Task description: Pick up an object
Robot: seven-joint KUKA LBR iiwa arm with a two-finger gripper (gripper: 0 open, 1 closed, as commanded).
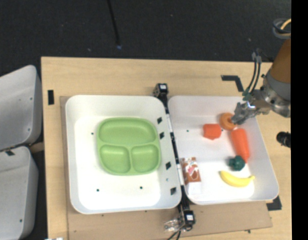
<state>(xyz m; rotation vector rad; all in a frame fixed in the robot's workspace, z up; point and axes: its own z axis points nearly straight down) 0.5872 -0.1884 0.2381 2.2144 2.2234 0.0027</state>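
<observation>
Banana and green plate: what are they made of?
Banana: probably toy plastic; smooth, even yellow with a soft sheen. Green plate: likely moulded plastic too; matte, one flat colour, with rounded dividers forming three sections. Neither can be told for sure from the camera view.

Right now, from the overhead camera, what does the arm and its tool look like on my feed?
The arm comes in from the right edge: an orange-brown band above a grey metal wrist. Thin dark cables loop beside the wrist. The tool is a small silver-grey metal piece ending above the right bin. It is too small and blurred to make out markings.
</observation>
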